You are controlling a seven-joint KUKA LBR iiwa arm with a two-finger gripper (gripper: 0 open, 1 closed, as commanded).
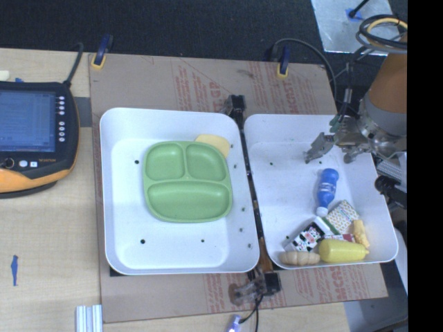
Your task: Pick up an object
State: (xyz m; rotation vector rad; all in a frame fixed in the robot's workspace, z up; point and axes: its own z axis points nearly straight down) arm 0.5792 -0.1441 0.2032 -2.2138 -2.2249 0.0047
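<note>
The right bin (277,185) holds a blue bottle (327,185) lying near its middle. A cluster sits at its front corner: a yellow object (341,251), a black-and-white item (308,237), a patterned packet (341,215) and a tan piece (299,258). My gripper (331,155) hovers over the back of this bin, just behind the blue bottle. Its fingers (315,149) are spread open with nothing between them.
The left bin (124,241) carries a green divided plate (187,180) with a pale yellow object (213,144) behind it. A tablet-like pendant (31,133) lies on the bench at far left. Clamps and cables run along the cardboard's back edge.
</note>
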